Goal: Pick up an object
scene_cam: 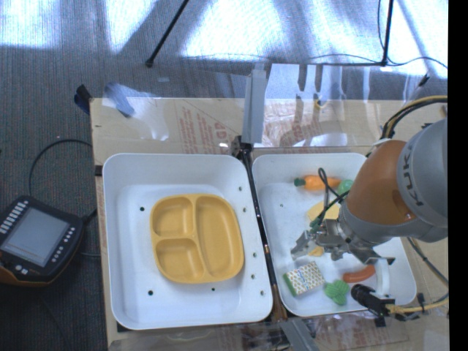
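A yellow tray [196, 238] with three compartments sits in the left bin [117, 196], nothing else beside it. Off the tabletop [183, 126] to the left, a pendant [36, 240] lies on the grey carpet [51, 72], cable looping behind it.

A carrot [319, 183] lies at the right bin's [278, 168] far end. Near the front lie a checkered sponge [303, 277], green broccoli [336, 292] and a red sausage [358, 274].

Looking like a robotics lab: grey carpet [44, 86] underlying a board-topped bench [175, 123], teach pendant [36, 241] lying on floor, tripod legs [172, 24] standing behind, cables [409, 112] trailing.
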You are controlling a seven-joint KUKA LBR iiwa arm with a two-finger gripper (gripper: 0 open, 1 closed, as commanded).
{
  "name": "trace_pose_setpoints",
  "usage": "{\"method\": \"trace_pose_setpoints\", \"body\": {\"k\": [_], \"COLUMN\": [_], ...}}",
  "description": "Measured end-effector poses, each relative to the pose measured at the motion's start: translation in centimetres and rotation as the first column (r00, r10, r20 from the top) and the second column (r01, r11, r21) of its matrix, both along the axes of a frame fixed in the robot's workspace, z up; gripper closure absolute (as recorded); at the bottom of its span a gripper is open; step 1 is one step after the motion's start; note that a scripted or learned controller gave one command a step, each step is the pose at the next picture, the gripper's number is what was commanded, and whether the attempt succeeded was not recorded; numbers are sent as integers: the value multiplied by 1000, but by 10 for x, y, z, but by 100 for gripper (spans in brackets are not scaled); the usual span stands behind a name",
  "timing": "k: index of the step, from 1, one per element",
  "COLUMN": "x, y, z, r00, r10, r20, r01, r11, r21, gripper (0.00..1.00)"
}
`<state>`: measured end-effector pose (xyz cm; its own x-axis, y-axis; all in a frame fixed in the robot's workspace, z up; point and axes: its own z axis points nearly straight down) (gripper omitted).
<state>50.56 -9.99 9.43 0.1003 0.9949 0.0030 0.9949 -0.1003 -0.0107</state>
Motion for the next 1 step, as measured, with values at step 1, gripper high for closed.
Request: {"method": "trace_pose_setpoints", "body": {"k": [1], "x": [-32], "y": [14], "z": [-9], "r00": [1000], "r10": [-18], "r20": [1], "r01": [18], "r11": [1000], "r21": [-1], "gripper": [0]}}
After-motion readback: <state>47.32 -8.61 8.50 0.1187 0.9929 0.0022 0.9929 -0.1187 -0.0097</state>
